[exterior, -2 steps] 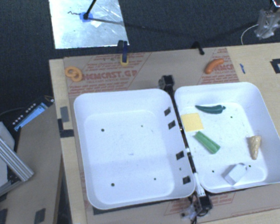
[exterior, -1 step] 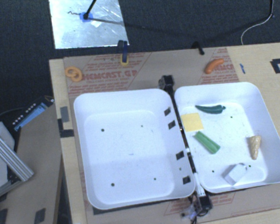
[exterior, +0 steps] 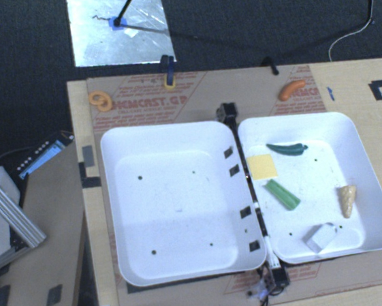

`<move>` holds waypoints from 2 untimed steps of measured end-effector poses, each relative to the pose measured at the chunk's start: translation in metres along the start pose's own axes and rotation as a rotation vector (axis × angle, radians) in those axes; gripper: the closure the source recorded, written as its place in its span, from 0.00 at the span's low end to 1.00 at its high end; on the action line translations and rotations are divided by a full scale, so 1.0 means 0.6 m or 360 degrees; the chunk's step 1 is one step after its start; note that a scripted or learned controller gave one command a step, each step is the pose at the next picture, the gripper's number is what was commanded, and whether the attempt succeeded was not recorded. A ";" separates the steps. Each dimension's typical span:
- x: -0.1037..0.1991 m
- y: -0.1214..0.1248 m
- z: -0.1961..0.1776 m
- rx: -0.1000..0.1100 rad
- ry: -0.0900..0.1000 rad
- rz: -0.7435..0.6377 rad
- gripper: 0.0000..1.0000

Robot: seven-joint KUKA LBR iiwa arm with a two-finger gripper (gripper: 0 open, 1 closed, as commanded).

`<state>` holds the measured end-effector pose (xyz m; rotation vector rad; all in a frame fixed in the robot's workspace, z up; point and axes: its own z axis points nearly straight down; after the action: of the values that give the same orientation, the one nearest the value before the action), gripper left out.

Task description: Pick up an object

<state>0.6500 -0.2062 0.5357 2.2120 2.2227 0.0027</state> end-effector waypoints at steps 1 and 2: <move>0.048 -0.198 0.083 0.0014 0.0009 0.0008 1.00; -0.001 -0.087 0.075 0.0002 0.0000 0.0007 1.00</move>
<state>0.5981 -0.2073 0.4904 2.2171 2.2187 0.0012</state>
